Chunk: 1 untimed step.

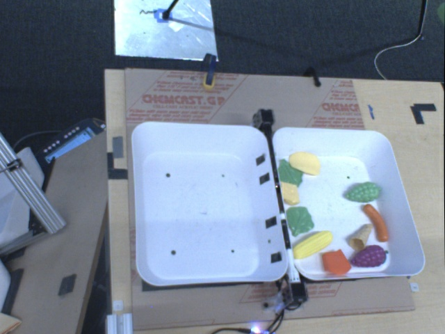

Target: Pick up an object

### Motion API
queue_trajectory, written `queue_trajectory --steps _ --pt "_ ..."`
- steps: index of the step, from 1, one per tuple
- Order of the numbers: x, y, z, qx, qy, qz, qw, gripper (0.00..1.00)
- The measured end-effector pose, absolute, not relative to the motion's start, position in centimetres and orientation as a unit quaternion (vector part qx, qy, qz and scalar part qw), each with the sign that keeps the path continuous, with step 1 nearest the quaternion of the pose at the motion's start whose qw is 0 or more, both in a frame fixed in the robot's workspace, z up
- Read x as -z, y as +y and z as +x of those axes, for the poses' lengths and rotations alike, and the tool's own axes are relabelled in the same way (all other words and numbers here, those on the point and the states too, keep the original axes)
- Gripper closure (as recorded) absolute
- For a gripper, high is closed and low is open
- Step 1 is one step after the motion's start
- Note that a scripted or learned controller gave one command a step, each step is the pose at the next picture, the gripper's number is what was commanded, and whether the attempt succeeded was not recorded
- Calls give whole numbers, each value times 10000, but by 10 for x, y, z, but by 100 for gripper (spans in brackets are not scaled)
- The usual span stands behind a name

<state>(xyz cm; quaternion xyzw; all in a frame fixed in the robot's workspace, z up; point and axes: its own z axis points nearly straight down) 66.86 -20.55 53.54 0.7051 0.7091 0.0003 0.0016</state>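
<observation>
The arm's pose cannot be told from this view. The same holds for the wrist and the hand, whose position and state cannot be told either.

Toy foods (332,214) — right bin (400,179)
</observation>
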Motion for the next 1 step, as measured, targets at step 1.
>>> queue_trajectory --steps 1 --pt "-535 -205 669 -4 7091 7051 16 100"
